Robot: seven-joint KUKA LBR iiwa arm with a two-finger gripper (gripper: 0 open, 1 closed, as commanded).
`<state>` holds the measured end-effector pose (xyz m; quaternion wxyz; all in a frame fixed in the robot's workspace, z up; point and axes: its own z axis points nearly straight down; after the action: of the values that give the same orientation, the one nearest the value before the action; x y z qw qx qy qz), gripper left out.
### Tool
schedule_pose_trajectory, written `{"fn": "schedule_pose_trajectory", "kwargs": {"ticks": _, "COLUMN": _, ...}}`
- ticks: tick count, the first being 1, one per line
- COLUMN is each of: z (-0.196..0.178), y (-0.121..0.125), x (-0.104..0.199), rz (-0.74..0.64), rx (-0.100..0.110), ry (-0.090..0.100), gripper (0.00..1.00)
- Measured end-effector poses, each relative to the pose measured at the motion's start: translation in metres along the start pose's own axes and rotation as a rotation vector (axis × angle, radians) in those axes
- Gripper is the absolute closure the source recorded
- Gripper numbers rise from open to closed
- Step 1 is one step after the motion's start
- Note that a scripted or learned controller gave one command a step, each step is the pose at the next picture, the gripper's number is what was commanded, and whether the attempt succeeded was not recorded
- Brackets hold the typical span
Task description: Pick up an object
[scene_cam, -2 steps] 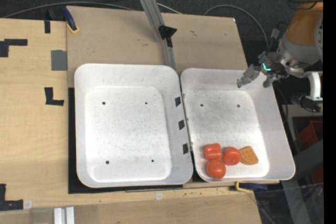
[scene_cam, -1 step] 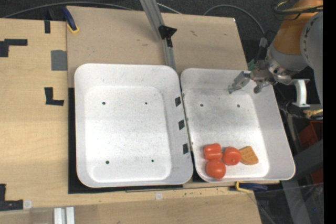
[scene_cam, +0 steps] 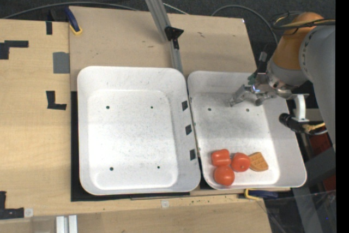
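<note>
Three red tomato-like objects (scene_cam: 229, 165) cluster at the near end of the right bin (scene_cam: 283, 133), with an orange-brown wedge (scene_cam: 258, 161) touching them on the right. My gripper (scene_cam: 244, 96) hangs over the far end of the same bin, well away from those objects. Its two fingers (scene_cam: 235, 100) are spread apart with nothing between them. The grey arm with its orange band (scene_cam: 292, 46) comes in from the right.
The left bin (scene_cam: 90, 133) sits beside the right one, joined by black clips along the shared edge. A slanted metal pole (scene_cam: 155, 3) rises behind the bins. A blue-and-yellow clamp (scene_cam: 73, 21) sits on the bench's far left corner.
</note>
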<state>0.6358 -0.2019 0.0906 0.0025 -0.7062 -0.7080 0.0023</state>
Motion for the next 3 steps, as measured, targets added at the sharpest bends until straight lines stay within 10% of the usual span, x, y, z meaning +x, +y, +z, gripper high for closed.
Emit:
{"fn": "schedule_pose_trajectory", "kwargs": {"ticks": 1, "z": -0.014, "y": 0.002, "x": 0.000, "rz": -0.002, "rx": -0.005, "ry": -0.002, "gripper": 1.00}}
{"fn": "schedule_pose_trajectory", "kwargs": {"ticks": 3, "z": -0.123, "y": 0.005, "x": 0.004, "rz": 0.001, "rx": -0.013, "ry": -0.002, "gripper": 1.00}}
